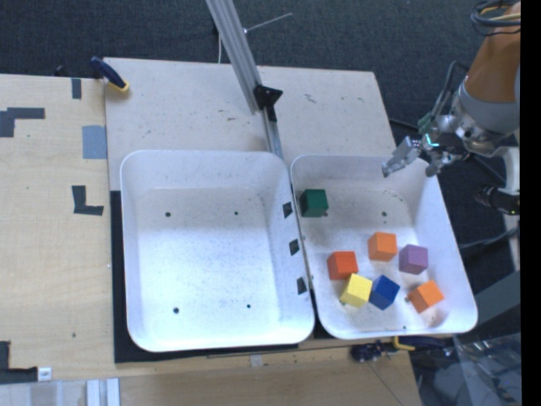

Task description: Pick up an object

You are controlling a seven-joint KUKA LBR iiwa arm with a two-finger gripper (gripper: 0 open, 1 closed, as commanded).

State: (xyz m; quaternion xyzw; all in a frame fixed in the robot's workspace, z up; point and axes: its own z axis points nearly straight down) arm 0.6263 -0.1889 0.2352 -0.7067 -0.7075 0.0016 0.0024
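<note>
The right bin (439, 227) holds several small cubes: a green one (315, 202) near its far left, a red-orange one (341, 265), an orange one (382, 245), a purple one (412, 259), a yellow one (357, 290), a blue one (384, 292) and another orange one (427, 295). My gripper (414, 159) hangs above the bin's far right corner, away from the cubes. Its two fingers stand apart, open, with nothing between them.
The left bin (135, 227) lies beside the right one. A slanted metal rail (241, 49) runs down to the gap between the bins. A blue and yellow tool (110, 74) lies at the bench's far left. Cables hang at the right.
</note>
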